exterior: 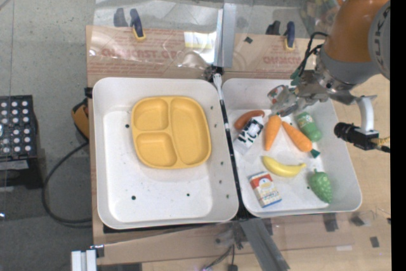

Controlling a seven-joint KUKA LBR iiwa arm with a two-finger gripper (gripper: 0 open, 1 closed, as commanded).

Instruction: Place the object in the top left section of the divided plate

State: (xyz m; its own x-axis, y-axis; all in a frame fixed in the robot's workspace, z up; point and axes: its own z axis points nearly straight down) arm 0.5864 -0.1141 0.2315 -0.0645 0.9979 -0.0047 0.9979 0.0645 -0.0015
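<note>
Hovering: end effector [283, 100] | above carrot [272, 131] | right bin [346, 165]

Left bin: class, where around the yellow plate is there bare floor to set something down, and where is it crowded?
In the left bin, bare floor runs in front of the divided plate and down its left side. The plate's three sections hold nothing. The right bin is crowded: carrots, banana, small carton, with the gripper above.

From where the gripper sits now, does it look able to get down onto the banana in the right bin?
Probably yes. The gripper hangs over the right bin, and the banana lies flat nearer the camera with its top uncovered. Two carrots lie between them, but do not cover it.
</note>
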